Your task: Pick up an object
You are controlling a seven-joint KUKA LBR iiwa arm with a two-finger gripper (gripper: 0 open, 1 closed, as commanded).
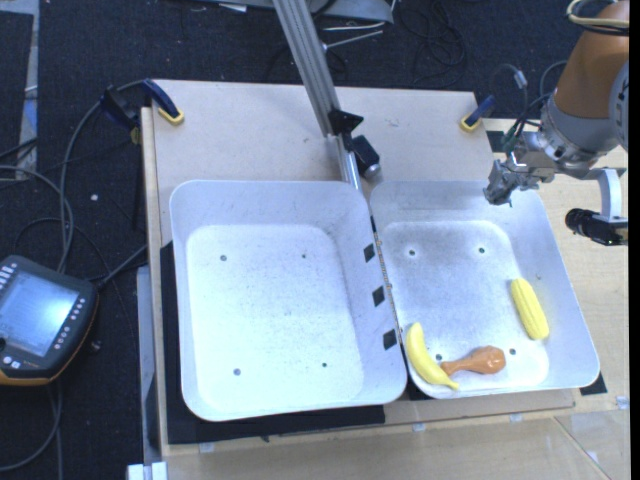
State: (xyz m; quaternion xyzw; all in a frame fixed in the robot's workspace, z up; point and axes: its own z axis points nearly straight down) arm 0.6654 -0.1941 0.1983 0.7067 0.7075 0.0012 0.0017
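Note:
In the right bin point(440, 208) lie three things near its front: a yellow banana point(424, 358) by the front left corner, a tan drumstick-shaped toy point(476, 362) just right of it, and a yellow corn cob point(528, 308) along the right side. My gripper point(499, 192) hangs over the bin's far right corner, well away from all three. Nothing shows between its fingers, and their state is too small and dark to read.
The left bin point(200, 208) sits beside the right one, with a row of black clips along the shared edge. A slanted aluminium pole point(312, 63) rises from the back between the bins. Yellow clamps mark the bench's far corners. A teach pendant point(38, 316) lies off the left.

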